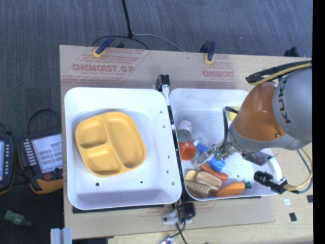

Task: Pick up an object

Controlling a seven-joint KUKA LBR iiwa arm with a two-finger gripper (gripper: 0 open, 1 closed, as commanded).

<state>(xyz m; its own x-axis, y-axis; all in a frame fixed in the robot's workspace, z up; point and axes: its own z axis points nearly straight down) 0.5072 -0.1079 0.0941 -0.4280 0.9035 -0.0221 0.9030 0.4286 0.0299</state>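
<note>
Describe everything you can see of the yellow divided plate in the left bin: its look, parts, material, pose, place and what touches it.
The yellow divided plate is a rounded-square dish that looks like moulded plastic, matte mustard yellow. Raised ridges split it into three compartments: two smaller ones on the left, one larger on the right. It lies right way up, turned slightly askew, left of centre on the floor of the left white bin. Nothing is seen lying in its compartments, and only the bin floor touches it.
</note>
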